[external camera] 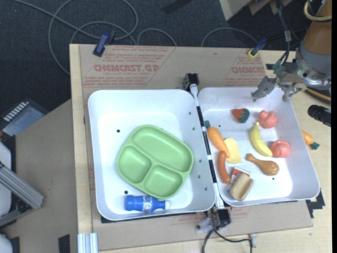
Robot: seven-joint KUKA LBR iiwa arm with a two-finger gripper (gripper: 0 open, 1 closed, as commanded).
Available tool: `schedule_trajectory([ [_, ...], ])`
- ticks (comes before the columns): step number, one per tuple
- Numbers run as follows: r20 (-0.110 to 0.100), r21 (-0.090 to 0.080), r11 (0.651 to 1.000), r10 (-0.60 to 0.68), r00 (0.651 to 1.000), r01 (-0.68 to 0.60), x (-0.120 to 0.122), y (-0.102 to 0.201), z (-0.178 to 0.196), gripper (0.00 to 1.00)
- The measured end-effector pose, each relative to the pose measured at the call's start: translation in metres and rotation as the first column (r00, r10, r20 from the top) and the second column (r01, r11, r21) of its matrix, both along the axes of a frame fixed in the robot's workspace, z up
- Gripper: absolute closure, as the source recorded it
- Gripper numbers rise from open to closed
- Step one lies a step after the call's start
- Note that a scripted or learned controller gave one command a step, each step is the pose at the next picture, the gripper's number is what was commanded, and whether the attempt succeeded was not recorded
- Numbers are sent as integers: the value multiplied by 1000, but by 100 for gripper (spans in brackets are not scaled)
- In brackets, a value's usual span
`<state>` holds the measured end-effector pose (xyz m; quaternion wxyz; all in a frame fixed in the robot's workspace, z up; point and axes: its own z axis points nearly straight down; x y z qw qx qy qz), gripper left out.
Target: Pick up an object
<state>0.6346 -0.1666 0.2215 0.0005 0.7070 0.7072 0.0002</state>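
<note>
Gripper [275, 90] fingers spread wide, holding nothing, at 12 o'clock of right bin [305, 186] | strawberry [241, 115] at its 7 o'clock | banana [259, 139] mid-bin | green plate [154, 161] in left bin [100, 141]

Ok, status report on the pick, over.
End effector open, above right bin's far edge, holding nothing. Toy food untouched; nearest are strawberry and banana. Nothing in the way.
</note>
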Motion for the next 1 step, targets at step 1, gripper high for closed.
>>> schedule_trajectory([
  [1, -4, 2, 1000, 1, 1000, -1, 28, 25, -79, 0],
])
